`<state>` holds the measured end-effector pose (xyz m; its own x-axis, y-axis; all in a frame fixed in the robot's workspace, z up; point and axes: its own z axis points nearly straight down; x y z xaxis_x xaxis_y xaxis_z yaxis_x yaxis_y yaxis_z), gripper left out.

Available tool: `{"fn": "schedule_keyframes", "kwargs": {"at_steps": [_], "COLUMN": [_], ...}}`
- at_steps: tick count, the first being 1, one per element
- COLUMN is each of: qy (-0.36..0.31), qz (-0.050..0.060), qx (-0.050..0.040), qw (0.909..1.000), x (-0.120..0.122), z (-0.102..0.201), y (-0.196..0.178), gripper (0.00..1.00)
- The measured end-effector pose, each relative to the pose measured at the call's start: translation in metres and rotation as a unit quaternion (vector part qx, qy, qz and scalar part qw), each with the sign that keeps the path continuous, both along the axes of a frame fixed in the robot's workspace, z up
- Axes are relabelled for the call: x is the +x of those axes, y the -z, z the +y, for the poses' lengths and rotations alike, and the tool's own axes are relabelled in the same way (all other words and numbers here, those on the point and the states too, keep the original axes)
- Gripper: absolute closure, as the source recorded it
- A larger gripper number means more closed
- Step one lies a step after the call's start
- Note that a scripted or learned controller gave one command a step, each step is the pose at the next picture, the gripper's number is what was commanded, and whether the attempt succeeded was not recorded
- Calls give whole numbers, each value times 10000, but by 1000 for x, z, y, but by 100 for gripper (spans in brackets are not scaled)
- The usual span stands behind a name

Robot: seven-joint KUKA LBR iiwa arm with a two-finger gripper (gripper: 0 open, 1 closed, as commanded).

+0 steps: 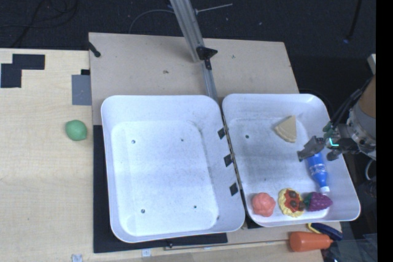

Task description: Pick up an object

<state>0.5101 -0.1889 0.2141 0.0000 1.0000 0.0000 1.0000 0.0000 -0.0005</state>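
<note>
We see a pale wooden bench (37, 150) bearing two white bins (166, 169) side by side at the frame's centre and right, a green ball (77, 130) at middle left, and an orange object (309, 241) at lower right.

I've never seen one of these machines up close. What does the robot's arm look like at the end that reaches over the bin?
The end effector is a dark, blocky metal piece with a small teal-green light glowing on it. Behind it, the wrist looks grey, with an orange-tan band above.
</note>
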Motion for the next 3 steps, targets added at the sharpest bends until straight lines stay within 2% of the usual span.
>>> {"fn": "schedule_keyframes", "kwargs": {"at_steps": [1,3], "qy": [0,-3], "qz": [0,20], "qx": [0,5], "qw": [10000,10000], "x": [0,11], "z": [0,-8], "y": [0,97], "gripper": [0,0]}}
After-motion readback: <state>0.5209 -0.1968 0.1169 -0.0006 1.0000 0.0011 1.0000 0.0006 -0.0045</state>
